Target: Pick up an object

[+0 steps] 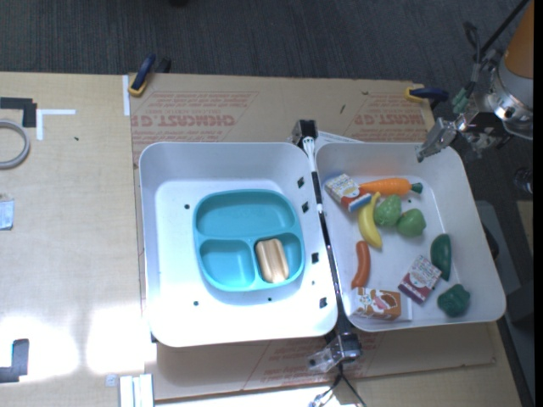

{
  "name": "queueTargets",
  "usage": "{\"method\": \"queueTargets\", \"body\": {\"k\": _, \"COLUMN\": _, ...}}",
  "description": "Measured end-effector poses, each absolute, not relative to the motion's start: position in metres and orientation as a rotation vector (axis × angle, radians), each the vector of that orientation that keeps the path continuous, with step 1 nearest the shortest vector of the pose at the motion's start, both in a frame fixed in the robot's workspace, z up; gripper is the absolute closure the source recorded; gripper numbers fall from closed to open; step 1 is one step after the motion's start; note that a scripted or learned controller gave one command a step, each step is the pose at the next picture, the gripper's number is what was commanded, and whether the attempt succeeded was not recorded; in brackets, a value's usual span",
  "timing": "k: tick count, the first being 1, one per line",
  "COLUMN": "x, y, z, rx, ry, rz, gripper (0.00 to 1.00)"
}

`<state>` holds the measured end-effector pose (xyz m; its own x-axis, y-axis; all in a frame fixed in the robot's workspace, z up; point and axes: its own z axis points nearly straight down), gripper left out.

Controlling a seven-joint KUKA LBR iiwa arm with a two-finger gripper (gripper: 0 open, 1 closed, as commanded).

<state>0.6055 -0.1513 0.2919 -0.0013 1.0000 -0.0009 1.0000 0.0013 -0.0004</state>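
The gripper (430,147) hangs over the top right rim of the right bin (475,227). It looks small and dark, so I cannot tell how its jaws stand. The arm is cut off at the edge. Toy food, like a carrot (389,186) and banana (368,224), lies below with room between.

floor (280,15): dark grey carpet | bench (68,227): pale wood | cardboard sheet (221,113) under bins
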Motion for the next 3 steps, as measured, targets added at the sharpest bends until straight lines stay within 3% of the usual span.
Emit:
{"method": "queueTargets", "body": {"k": 1, "x": 0.588, "y": -0.124, "z": 0.099, "rx": 2.225, "ry": 2.219, "rz": -0.001, "gripper": 0.0}}
{"method": "queueTargets", "body": {"k": 2, "x": 0.589, "y": -0.125, "z": 0.11, "rx": 2.227, "ry": 2.213, "rz": 0.001, "gripper": 1.0}}
{"method": "queueTargets", "body": {"k": 3, "x": 0.513, "y": -0.073, "z": 0.192, "rx": 2.223, "ry": 2.221, "rz": -0.001, "gripper": 1.0}}
